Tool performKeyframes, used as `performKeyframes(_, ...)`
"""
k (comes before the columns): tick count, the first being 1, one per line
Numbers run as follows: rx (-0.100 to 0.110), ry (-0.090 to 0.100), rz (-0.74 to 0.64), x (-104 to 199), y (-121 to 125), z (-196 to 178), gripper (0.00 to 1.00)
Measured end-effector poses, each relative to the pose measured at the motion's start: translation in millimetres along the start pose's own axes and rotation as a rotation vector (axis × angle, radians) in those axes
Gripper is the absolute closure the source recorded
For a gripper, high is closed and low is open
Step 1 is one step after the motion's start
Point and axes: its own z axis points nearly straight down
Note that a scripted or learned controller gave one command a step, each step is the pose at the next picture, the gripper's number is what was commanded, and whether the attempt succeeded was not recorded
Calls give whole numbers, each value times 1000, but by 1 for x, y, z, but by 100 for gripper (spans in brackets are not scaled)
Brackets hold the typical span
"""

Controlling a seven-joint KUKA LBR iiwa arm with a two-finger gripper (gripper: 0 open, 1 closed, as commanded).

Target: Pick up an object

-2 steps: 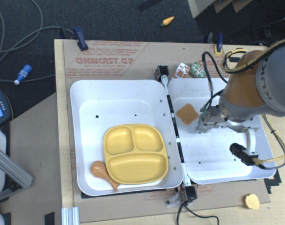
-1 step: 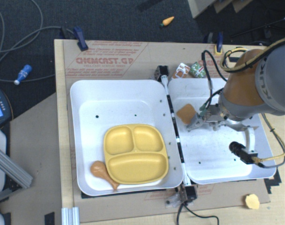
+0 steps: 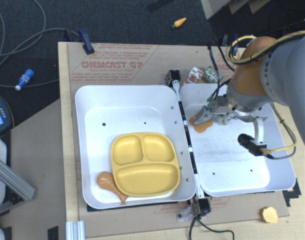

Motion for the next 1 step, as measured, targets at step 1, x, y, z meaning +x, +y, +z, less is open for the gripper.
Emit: performKeyframes(1, -3, -1, -1, -17, 65, -14, 0)
